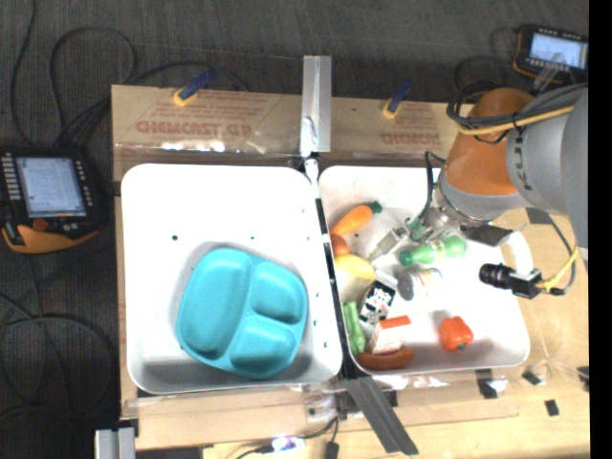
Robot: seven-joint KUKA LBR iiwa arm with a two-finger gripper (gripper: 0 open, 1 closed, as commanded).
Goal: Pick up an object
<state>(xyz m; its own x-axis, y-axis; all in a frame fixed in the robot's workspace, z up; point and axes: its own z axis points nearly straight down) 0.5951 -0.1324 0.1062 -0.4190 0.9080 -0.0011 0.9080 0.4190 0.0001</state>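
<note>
The right bin [507, 299] holds several small things: an orange carrot [352, 219], a yellow fruit [352, 266], a green bottle-like piece [432, 251], an orange pepper [456, 333], a black-and-white toy [380, 301], a green pod [351, 325] and a red sausage [387, 358]. My gripper [413, 233] is low in the upper middle of this bin, right at the green piece's upper left end. Whether it touches or grips that piece is hidden by the wrist.
The left bin [163, 199] holds a turquoise divided plate [244, 309]. A metal divider [323, 256] runs between the bins. A white-and-orange box [393, 331] lies by the sausage. A handheld pendant [46, 199] rests off the bench at left.
</note>
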